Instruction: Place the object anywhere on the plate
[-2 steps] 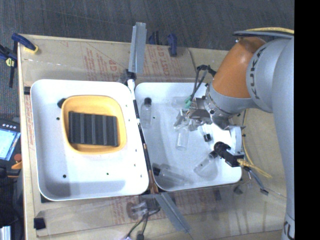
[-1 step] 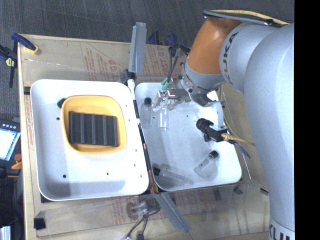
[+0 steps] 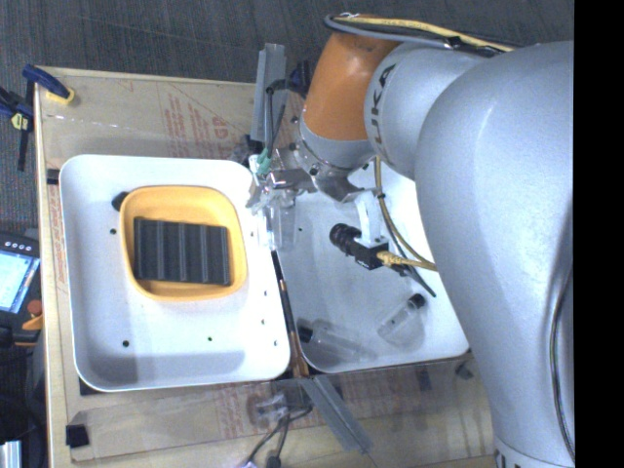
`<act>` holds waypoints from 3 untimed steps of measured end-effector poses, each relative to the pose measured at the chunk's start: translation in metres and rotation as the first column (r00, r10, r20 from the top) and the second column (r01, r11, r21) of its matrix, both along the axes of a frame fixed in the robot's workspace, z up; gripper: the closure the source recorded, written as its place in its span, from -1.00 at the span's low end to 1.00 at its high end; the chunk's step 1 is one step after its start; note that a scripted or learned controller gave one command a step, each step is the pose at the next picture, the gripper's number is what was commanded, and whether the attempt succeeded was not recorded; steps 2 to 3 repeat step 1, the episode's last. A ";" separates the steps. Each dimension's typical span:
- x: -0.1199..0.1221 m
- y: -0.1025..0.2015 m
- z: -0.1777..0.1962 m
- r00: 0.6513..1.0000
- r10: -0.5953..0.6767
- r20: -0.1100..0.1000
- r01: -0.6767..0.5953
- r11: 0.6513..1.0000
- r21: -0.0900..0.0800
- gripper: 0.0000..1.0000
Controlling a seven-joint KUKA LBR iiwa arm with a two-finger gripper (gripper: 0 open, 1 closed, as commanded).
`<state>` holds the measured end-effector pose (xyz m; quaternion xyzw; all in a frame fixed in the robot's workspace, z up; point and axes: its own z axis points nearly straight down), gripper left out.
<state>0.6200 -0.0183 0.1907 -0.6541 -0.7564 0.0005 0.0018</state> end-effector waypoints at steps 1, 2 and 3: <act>0.000 0.000 0.000 1.000 0.000 0.000 0.000 1.000 0.000 -1.00; 0.000 0.000 0.000 1.000 0.000 0.000 0.000 1.000 0.000 -1.00; 0.000 0.000 0.000 1.000 0.000 0.000 0.000 1.000 0.000 -1.00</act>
